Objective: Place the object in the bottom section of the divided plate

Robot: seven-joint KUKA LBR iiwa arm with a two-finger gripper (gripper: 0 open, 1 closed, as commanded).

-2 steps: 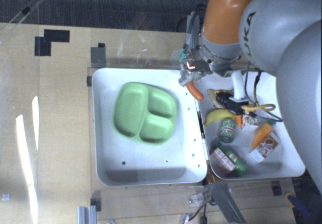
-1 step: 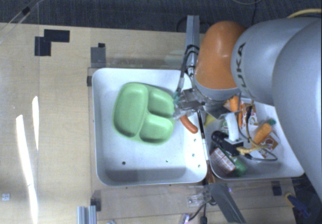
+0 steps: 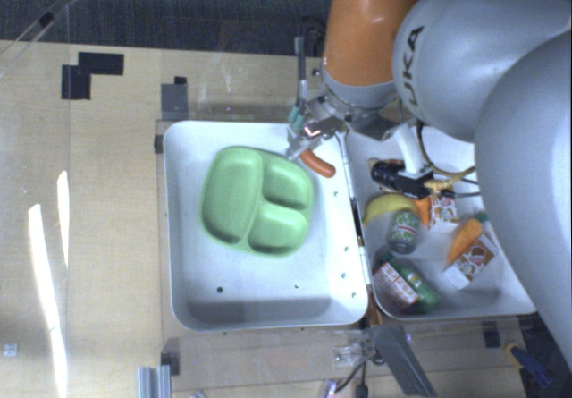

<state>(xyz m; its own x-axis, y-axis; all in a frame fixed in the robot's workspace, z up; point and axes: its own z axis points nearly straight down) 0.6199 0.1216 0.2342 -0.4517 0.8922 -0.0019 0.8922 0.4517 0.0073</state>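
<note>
One gripper (image 3: 302, 144) is hanging over the far right corner of the left bin (image 3: 179, 235), w/ a small orange-red sausage (image 3: 318, 164) showing right at its tip. Can't tell whether it's clamping the sausage or slack, as the wrist is blocking that spot. Sausage is sitting just beside the far right corner of the green divided plate (image 3: 234, 195), outside all sections. Plate is lying approx mid-bin: one long section on the left, two smaller ones on the right. Right bin (image 3: 456, 302) is holding a banana (image 3: 389, 207), a green-lidded jar (image 3: 404, 232), a carrot (image 3: 465, 240), a bottle (image 3: 407, 287) lying nearest.
</note>
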